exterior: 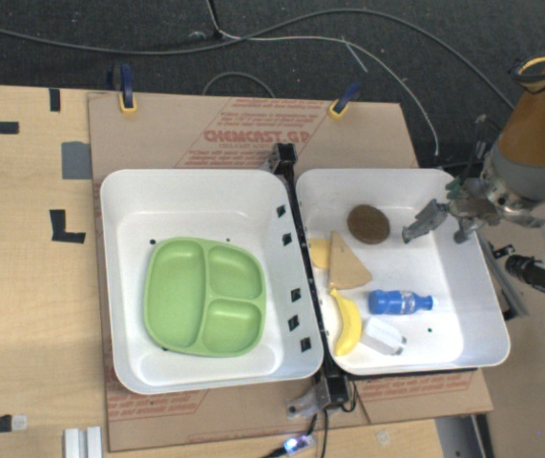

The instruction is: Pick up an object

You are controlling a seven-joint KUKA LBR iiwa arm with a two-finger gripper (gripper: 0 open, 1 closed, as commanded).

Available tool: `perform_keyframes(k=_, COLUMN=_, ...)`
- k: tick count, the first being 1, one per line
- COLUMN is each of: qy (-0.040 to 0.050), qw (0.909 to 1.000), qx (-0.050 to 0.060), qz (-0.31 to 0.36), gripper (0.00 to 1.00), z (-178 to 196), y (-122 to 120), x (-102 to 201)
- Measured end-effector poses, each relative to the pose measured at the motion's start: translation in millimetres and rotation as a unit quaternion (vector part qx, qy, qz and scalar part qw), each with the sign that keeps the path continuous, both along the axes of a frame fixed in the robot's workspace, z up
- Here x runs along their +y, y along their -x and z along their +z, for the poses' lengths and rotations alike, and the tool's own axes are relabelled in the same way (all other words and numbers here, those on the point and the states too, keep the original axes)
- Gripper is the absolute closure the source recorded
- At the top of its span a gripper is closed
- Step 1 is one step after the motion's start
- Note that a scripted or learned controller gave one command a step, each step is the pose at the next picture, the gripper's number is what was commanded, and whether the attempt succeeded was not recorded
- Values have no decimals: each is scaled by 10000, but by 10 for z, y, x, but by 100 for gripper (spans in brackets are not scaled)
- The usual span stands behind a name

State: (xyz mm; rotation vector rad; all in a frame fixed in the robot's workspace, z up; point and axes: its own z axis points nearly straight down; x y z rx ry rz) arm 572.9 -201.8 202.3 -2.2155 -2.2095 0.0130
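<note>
The right bin point(463, 351) holds a round brown cookie point(368, 223), a tan wedge point(349, 266), a small yellow piece point(318, 253), a banana point(346, 323), a blue bottle point(399, 302) and a white packet point(383, 337). My gripper point(444, 225) hangs over the bin's upper right part, just right of the cookie. It is open, with its fingers point(424, 222) spread and nothing between them. The cookie lies apart from the nearer finger.
The left bin point(119, 256) holds a green divided plate point(205, 297). A black divider point(296, 256) runs between the bins. Cables point(282, 31) lie on the dark surface behind the bench, and blue clamps point(124, 84) grip the cardboard sheet's far edge.
</note>
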Motion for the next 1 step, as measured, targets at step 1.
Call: perform_keyframes(k=1, qy=15, qw=10000, qx=-66, qz=19, gripper=0, z=78, y=-32, x=4)
